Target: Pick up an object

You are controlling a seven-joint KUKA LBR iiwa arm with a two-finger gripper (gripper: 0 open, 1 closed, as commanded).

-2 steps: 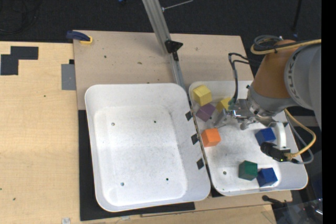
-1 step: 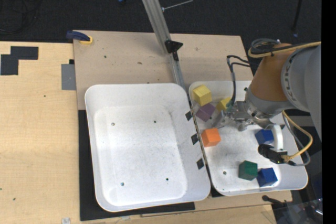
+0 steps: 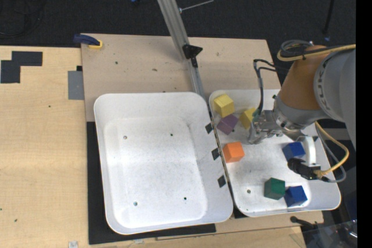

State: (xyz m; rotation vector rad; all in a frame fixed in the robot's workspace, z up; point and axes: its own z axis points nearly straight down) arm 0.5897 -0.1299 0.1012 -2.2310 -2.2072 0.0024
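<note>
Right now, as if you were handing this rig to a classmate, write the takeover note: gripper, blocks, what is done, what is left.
Gripper: low in the right bin, beside the small yellow block; grip state unclear.
Blocks, all in the right bin: large yellow, purple, orange, green, two blue.
Done: nothing visibly lifted.
Left: grasp one block and raise it.

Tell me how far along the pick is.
Done: the gripper is down in the right bin, beside a small yellow block. In hand: nothing visibly between its fingers. Left: grasp and lift; the yellow cube, purple block and orange cube all sit on the bin floor.
</note>
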